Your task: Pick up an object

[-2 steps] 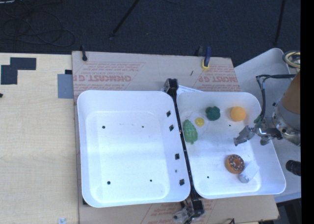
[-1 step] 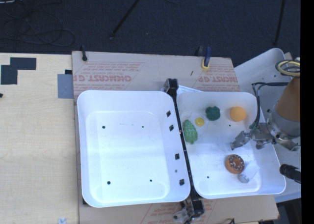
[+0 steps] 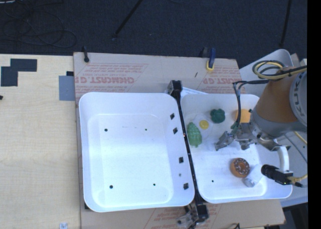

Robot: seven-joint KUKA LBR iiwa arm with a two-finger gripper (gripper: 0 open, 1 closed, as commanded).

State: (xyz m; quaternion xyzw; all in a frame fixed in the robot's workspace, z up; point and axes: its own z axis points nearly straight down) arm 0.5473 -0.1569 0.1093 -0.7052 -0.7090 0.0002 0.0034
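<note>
- Two shallow white bins sit side by side on a sheet of cardboard point(image 3: 150, 72): the left bin point(image 3: 88, 122) and the right bin point(image 3: 225, 195), their inner rims meeting along a black divider strip point(image 3: 181, 142).
- The right bin holds five loose objects that can be counted, plus one small pale piece.
- One light green lumpy object point(image 3: 193, 134) lies close to the divider, at the bin's left side.
- One small yellow object point(image 3: 203, 123) sits just beside it, toward the back.
- One dark green object point(image 3: 217, 116) lies near the back wall, a little right of the yellow one.
- One orange object point(image 3: 244, 116) sits at the back right, partly hidden by the arm.
- One round brown object point(image 3: 239, 166) lies toward the front right of the bin.
- One small pale grey piece point(image 3: 249, 182) rests just in front of the brown one; what it is cannot be told.
- One grey arm point(image 3: 281, 105) with an orange band reaches in from the right, over the right bin.
- The gripper point(image 3: 223, 141) hangs low over the bin's middle, between the light green object and the brown one, apart from both.
- Its fingers look spread, with nothing seen between them.
- One blue and yellow clamp point(image 3: 211, 58) grips the cardboard's back edge.
</note>
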